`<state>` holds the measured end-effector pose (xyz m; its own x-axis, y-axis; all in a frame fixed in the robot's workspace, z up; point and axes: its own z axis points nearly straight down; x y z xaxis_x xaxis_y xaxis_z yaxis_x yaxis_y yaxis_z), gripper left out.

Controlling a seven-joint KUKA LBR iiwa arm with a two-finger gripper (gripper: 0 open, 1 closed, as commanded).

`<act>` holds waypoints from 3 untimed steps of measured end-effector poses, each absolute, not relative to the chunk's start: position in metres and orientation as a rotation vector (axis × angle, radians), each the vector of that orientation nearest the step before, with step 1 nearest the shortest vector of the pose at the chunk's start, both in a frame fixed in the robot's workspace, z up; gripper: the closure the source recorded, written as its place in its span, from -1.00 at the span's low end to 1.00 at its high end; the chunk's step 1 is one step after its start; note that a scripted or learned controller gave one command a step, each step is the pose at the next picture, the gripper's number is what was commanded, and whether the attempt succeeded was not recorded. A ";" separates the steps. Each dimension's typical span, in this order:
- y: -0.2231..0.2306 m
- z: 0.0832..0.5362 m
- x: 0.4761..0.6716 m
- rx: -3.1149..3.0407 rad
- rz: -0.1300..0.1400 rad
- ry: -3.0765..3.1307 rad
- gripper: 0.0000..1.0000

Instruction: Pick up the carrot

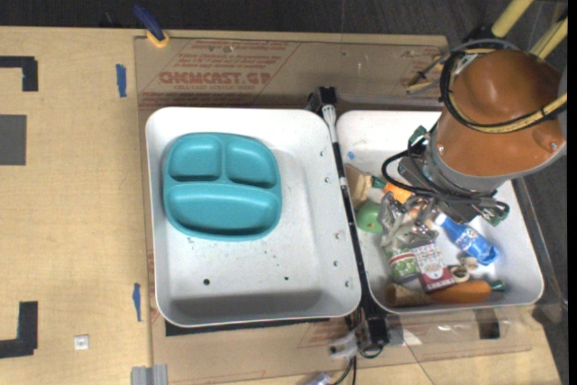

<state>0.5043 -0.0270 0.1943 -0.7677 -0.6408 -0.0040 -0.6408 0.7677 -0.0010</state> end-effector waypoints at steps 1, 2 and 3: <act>-0.025 0.205 0.507 -1.065 -0.001 2.941 1.00; -0.023 0.216 0.509 -1.061 -0.001 2.933 1.00; -0.021 0.227 0.512 -1.057 -0.002 2.925 1.00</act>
<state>0.5115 -0.0205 0.2270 -0.7685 -0.6391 -0.0293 -0.6391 0.7690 -0.0120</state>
